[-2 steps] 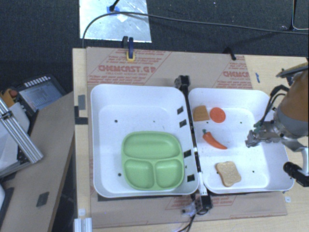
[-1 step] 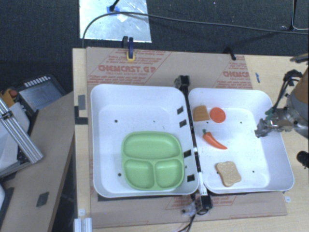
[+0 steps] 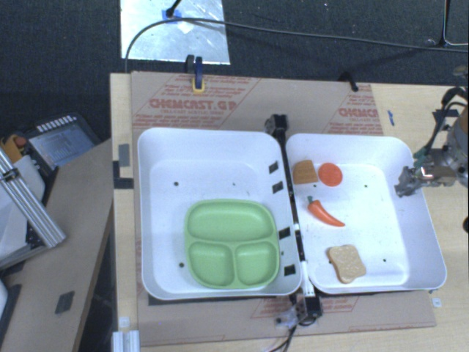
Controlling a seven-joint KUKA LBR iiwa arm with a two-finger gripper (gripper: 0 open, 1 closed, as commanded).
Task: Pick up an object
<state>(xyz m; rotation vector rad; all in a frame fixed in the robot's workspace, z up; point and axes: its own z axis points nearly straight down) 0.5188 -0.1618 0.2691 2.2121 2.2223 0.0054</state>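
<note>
The tool (image 3: 407, 182) hangs at the right bin's (image 3: 421, 270) far edge. I cannot tell how it is set; nothing shows in it. The carrot (image 3: 324, 212), tomato (image 3: 330, 174) and two breads (image 3: 346, 262) lie apart, so each looks easy to reach. The green tray (image 3: 231, 243) sits in the left bin (image 3: 161, 196).

You have two white bins side by side mid-frame. The left bin (image 3: 157, 160) carries a green divided plate (image 3: 232, 243) in its lower half, three compartments. The right bin (image 3: 388, 196) sits just beside it, black clips along the shared seam. Both rest on brown printed cardboard (image 3: 220, 101) over the counter (image 3: 121, 123). A yellow clamp (image 3: 197, 74) sits at the cardboard's top edge, a shiny metal sheet (image 3: 176, 20) above it. Upper frame: black cables on dark carpet.
</note>
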